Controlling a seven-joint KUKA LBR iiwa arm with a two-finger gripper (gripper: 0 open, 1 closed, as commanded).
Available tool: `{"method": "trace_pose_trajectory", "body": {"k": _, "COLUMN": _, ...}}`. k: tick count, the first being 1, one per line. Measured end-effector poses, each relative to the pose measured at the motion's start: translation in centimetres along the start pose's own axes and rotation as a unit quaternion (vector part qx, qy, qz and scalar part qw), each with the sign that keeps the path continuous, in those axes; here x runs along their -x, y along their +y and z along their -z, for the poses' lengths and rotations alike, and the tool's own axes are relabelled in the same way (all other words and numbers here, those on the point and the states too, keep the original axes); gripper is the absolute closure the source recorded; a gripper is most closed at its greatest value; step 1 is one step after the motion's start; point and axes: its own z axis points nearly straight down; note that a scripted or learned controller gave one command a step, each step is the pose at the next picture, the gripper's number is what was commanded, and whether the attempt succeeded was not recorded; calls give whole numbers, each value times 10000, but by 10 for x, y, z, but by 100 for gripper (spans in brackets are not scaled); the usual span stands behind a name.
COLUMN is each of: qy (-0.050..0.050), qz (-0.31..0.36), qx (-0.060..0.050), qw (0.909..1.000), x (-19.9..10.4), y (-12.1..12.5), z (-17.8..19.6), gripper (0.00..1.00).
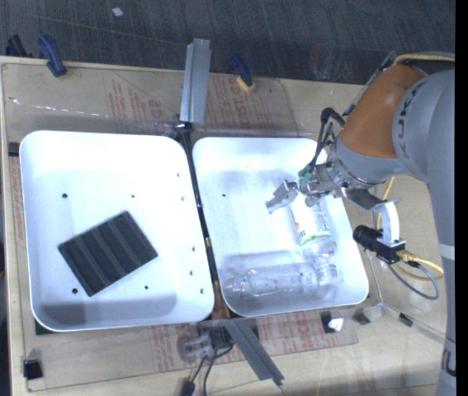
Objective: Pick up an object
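Reaching in over right bin [217, 159], gripper [286, 195] sits above bin's middle, toward far edge.

- Upright-lying clear bottle [314, 236]: along right wall, label band mid-body. Second clear bottle [271, 281]: along near edge, neck meeting first at near-right corner.
- Handling, judged: empty thin plastic, light, slick, round; dents under squeeze, rolls away. Best hold across body at label band, not cap.
- Black ridged slab [107, 252]: left bin [44, 151], near-left area; flat, stiff, hard to get under.
- Finger spread: cannot tell. Nothing visibly held.
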Motion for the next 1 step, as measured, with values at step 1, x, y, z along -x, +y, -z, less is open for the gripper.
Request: {"method": "trace_pose_trajectory", "body": {"k": 1, "qy": 12, "qz": 67, "qx": -13, "qw": 10000, "x": -2, "y": -6, "z": -4, "gripper": 0}}
